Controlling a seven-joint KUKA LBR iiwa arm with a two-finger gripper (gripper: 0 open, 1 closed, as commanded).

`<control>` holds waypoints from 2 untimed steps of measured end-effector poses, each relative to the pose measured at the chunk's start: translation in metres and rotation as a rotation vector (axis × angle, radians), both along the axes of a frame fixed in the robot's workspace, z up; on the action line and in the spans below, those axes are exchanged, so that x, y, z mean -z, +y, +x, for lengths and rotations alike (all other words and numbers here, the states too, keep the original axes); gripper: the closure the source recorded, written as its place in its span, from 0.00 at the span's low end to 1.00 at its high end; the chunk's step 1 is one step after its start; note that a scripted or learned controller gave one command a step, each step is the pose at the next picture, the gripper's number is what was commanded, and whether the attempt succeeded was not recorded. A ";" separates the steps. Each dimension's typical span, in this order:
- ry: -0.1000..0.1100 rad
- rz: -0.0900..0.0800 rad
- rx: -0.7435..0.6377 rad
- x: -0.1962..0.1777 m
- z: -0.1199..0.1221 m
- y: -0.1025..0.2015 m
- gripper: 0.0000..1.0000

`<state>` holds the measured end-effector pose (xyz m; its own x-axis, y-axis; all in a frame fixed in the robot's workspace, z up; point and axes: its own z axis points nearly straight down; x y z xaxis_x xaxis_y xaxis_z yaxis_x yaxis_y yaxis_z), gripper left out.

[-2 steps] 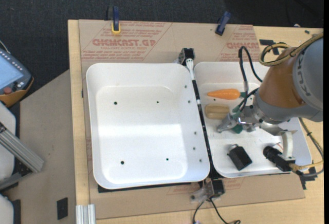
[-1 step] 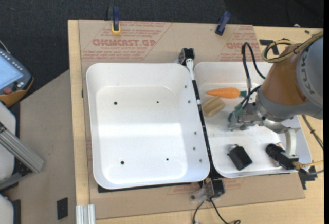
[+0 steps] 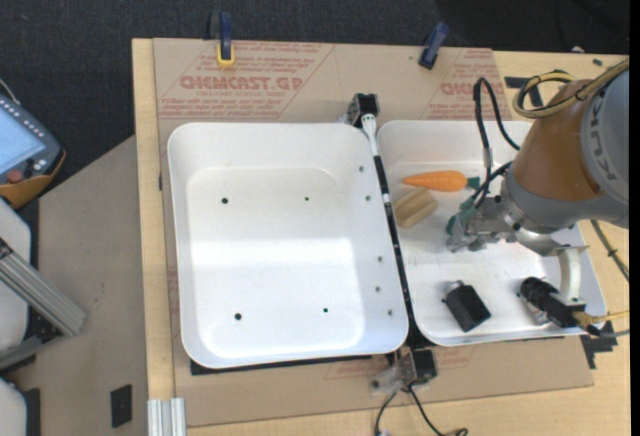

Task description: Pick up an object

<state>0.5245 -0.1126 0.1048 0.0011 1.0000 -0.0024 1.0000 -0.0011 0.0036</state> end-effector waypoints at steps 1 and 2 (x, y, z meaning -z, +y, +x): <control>0.001 0.000 0.000 0.001 0.000 0.000 0.00; 0.000 0.000 -0.002 0.021 0.030 -0.017 0.00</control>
<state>0.5547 -0.1300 0.0836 -0.0010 1.0000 -0.0026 1.0000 0.0010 0.0033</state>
